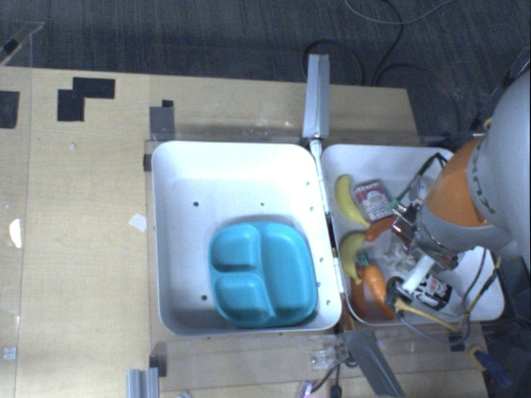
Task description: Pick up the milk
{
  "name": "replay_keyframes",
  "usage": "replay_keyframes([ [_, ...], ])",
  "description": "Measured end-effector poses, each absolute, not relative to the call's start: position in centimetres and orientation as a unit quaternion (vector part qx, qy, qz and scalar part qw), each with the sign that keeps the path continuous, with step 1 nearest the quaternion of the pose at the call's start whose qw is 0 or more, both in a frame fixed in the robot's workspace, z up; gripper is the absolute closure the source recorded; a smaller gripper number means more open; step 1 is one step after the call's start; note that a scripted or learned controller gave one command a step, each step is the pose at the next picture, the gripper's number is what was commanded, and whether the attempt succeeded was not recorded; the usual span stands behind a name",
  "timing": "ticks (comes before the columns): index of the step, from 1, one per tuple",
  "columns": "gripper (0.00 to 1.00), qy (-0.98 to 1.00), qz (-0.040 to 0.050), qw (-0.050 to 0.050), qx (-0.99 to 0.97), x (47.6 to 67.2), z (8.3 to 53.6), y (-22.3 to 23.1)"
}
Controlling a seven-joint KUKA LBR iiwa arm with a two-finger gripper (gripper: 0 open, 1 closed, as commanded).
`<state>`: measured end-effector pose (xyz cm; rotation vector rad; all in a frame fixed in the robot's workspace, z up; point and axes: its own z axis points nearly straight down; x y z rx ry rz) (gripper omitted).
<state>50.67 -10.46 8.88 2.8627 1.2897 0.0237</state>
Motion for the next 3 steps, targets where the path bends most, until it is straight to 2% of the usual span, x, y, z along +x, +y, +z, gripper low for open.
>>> replay_keyframes([
  [1, 1.00, 0.461, -0.0011, 0.000, 0.888, 58.0, 12.7, -9.1],
  [2, 1.00, 0.419, 0.0081, 0.004, 0.908, 51.6, 8.9, -9.8],
  [3, 1.00, 0.300, 0.0087, 0.004, 0.954, 49.4, 9.0, -8.8],
])
